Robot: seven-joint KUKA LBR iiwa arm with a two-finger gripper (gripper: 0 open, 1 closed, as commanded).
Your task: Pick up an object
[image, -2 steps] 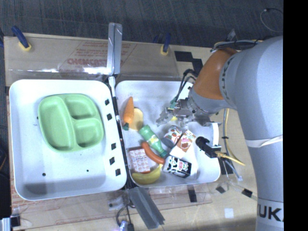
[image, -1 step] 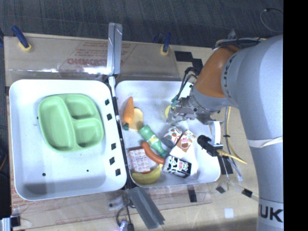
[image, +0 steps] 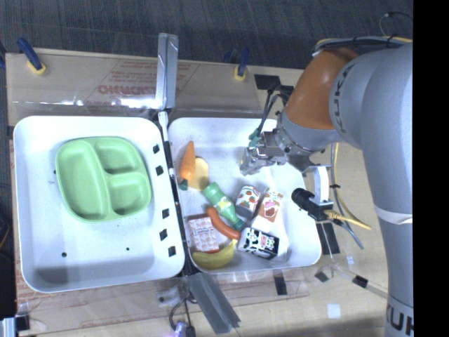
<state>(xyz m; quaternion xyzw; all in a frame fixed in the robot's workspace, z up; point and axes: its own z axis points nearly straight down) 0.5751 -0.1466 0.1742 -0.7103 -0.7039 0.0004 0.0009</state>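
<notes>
From my seat the gripper (image: 252, 161) hangs over the right bin (image: 231, 128), above the carrot (image: 186, 161) and bottle (image: 222, 203); can't tell its grip.

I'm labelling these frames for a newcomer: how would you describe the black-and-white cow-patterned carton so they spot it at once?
Look in the right-hand white bin, down at its near edge. The cow-patterned carton lies just right of the yellow banana, below two small cartons printed with red fruit. It alone is black with white patches.
</notes>
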